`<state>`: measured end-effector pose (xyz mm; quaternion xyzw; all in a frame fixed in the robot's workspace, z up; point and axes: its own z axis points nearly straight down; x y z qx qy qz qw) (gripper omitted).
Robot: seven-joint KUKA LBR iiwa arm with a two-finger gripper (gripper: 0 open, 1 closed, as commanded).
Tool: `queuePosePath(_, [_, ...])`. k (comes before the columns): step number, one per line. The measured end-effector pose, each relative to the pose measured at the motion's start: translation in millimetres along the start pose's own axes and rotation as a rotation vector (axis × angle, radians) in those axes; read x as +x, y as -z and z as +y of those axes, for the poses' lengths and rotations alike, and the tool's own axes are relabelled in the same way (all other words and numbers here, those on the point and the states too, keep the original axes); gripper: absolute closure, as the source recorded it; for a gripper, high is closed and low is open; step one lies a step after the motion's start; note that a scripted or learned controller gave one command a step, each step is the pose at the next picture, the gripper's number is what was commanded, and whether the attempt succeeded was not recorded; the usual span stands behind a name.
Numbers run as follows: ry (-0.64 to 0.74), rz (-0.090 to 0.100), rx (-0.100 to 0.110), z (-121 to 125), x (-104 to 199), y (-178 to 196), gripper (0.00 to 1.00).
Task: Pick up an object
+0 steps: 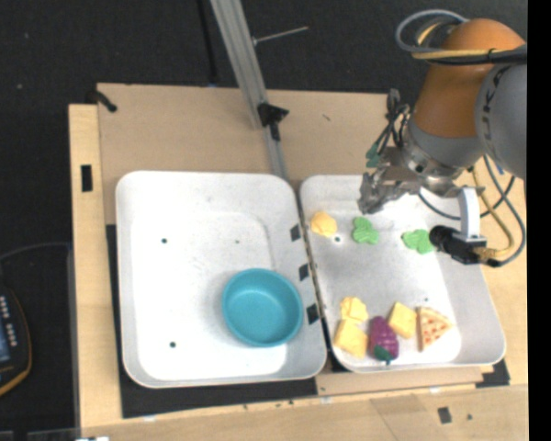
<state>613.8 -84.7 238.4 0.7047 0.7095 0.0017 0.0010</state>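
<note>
- Hand (378,197) sits over the far part of the right bin (468,288), just above a green toy piece (365,231); nothing visibly held, finger gap can't be made out.
- Same bin: second green piece (417,241) to the right, small yellow item (323,224) by the left wall.
- Near edge cluster: yellow blocks (352,327), purple grapes (383,336), cheese cube (402,319), pizza slice (432,326).
- Left bin (179,228) holds a blue bowl (261,307) at its near right corner.
- Both bins rest on the tan surface (174,127).
</note>
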Motion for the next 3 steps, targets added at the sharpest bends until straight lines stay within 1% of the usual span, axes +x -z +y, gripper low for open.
queuePosePath(1, [0.001, 0.0, 0.0, 1, 50, 9, 1.0])
queuePosePath(2, [0.0, 0.0, 0.002, 7, 94, 14, 1.0])
queuePosePath(3, [-0.001, 0.0, 0.002, 18, 136, 11, 1.0])
